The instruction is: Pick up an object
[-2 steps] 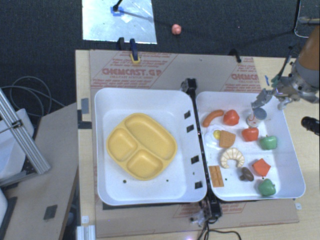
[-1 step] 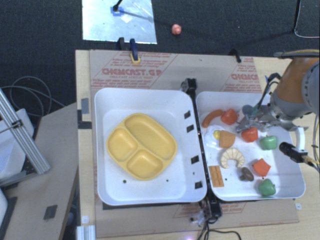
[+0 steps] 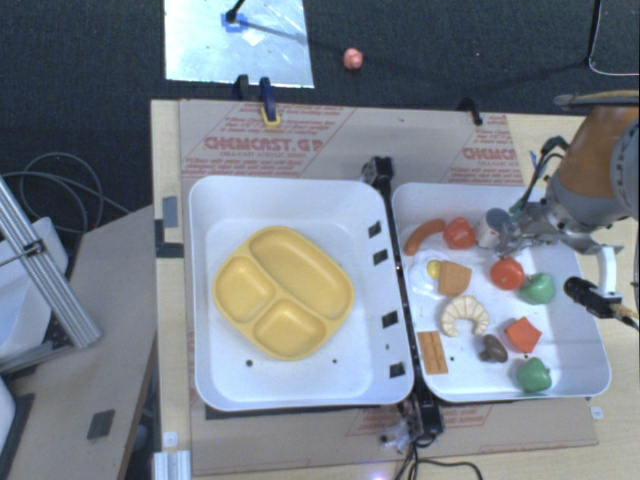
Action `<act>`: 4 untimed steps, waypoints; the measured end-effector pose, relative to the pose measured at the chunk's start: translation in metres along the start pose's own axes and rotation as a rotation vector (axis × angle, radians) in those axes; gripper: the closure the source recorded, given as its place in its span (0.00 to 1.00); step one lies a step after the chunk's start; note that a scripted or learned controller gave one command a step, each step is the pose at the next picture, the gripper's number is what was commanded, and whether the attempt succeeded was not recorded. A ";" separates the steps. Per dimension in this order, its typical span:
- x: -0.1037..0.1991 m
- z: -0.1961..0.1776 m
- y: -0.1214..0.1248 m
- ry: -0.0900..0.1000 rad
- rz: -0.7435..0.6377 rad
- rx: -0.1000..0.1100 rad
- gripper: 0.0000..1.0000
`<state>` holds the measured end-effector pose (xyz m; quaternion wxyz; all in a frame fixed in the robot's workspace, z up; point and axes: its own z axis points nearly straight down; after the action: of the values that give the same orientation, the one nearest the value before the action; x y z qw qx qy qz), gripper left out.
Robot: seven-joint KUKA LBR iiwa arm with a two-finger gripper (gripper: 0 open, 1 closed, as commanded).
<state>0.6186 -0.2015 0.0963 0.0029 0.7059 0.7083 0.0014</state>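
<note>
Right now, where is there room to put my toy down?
Room: the left white bin's floor around the yellow three-part plate, widest near its corners. The right white bin is crowded with toy food beneath the gripper.

Left bin [image 3: 215, 368]: white, with small black marks along its right wall.
Divided plate [image 3: 283, 291]: pale yellow.
Right bin [image 3: 590, 358]: white.
Sausage [image 3: 424, 234]: orange-red.
Tomato, upper [image 3: 460, 233]: red.
Tomato, centre right [image 3: 507, 273]: red.
Fried egg [image 3: 427, 271]: white with yellow yolk.
Wedge [image 3: 455, 278]: orange-tan.
Croissant [image 3: 465, 315]: cream and tan.
Cracker [image 3: 432, 352]: orange-brown.
Mushroom-like piece [image 3: 493, 348]: dark brown.
Block [image 3: 523, 334]: orange-red.
Two peppers [image 3: 533, 374]: green.
Arm [image 3: 600, 158]: grey, orange band.
Board [image 3: 330, 133]: tan, red lettering.
Floor [image 3: 80, 68]: dark, speckled.
Ball, upper centre [image 3: 352, 59]: pink.
</note>
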 end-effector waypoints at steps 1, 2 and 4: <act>0.077 0.012 -0.031 0.005 -0.005 0.007 1.00; 0.124 -0.095 -0.094 0.004 -0.004 -0.001 1.00; 0.113 -0.097 -0.131 0.002 0.002 0.005 0.00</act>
<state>0.4868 -0.0887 0.1925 0.0004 0.7068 0.7074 0.0005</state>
